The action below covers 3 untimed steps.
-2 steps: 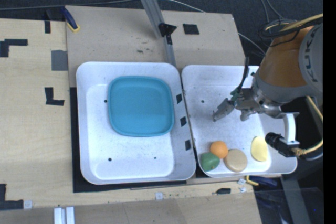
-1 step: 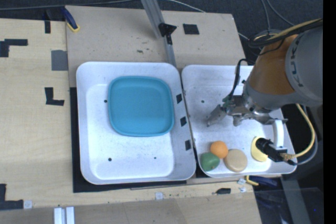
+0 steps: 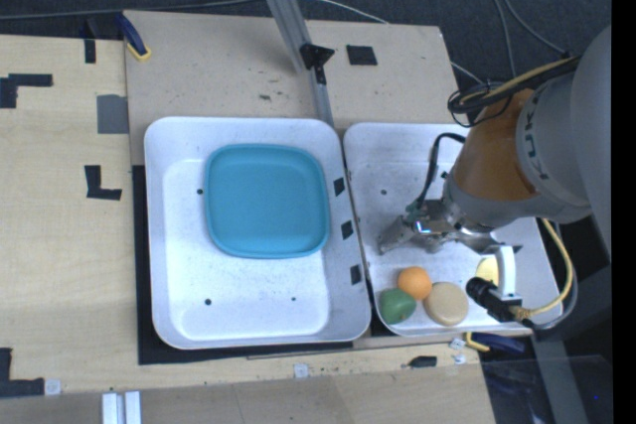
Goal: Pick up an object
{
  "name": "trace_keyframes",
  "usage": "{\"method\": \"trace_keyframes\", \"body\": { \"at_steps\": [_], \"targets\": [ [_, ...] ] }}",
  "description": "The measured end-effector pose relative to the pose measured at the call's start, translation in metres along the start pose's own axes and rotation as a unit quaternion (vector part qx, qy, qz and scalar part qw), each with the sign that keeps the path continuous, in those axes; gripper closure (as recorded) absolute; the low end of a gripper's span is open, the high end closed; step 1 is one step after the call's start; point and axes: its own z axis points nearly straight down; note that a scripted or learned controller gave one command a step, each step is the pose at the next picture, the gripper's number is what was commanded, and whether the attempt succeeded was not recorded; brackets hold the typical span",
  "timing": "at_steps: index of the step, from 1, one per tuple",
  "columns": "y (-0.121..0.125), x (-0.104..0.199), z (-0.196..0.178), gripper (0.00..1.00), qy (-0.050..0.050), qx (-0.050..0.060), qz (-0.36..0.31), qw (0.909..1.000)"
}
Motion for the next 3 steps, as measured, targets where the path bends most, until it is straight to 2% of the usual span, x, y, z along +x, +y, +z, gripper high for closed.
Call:
{"method": "trace_keyframes", "body": {
  "at_steps": [1,2,3],
  "targets": [
    [0.001,0.0,-0.012,1.0,0.0,-0.002,0.0,1.0],
    [0.008,0.001,-0.069,1.0,0.0,-0.003,0.0,1.0],
    [0.001,-0.003,-0.126,1.0,0.0,-0.004,0.0,1.0]
  ]
}}
